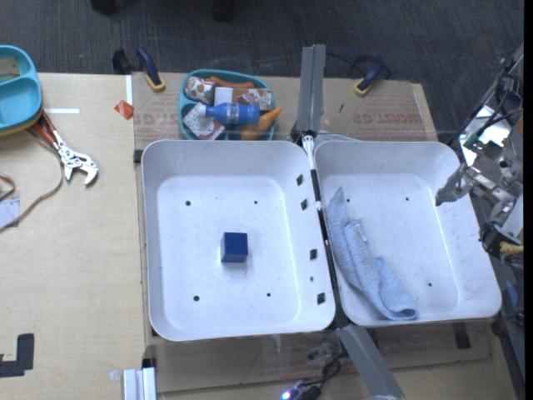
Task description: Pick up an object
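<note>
End effector (454,192) sits at the right bin's (466,302) right rim, parked off the contents; can't tell how its grip is set. Cube (235,247) lies alone mid left bin (158,248), an easy target. Cloth (362,261) is bunched along the right bin's left wall.

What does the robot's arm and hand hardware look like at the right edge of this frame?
The hand is a grey metal piece over the right bin's rim. Behind it sits a cluster of silvery, shiny metal parts, with thin dark cables looping around them. Much of it is cut off by the frame edge, so no markings can be read.
</note>
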You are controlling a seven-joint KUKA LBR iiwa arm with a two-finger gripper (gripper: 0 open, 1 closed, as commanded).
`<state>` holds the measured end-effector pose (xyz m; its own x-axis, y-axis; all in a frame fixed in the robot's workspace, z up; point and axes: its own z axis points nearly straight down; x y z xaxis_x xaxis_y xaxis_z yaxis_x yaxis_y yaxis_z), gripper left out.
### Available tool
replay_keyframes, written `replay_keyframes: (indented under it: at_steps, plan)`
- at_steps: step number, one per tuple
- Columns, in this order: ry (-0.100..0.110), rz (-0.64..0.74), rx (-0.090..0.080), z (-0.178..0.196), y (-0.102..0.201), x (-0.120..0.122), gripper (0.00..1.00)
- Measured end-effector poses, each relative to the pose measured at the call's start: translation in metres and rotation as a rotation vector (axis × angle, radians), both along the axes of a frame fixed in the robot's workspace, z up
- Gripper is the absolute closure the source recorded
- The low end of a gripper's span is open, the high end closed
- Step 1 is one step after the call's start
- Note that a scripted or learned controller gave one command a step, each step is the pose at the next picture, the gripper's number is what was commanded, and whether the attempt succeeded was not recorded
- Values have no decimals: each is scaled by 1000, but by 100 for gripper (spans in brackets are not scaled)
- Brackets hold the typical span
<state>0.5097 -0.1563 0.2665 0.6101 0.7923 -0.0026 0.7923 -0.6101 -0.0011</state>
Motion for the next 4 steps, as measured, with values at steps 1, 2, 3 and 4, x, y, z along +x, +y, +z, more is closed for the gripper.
replay_keyframes:
  at_steps: [1,2,3,4]
  plan:
    - [4,-326,0,-76,81,7,0]
    - [3,-420,0,-76,88,-12,0]
    - [2,-580,-1,-77,64,-8,0]
    - [1,-380,-1,-55,21,-9,0]
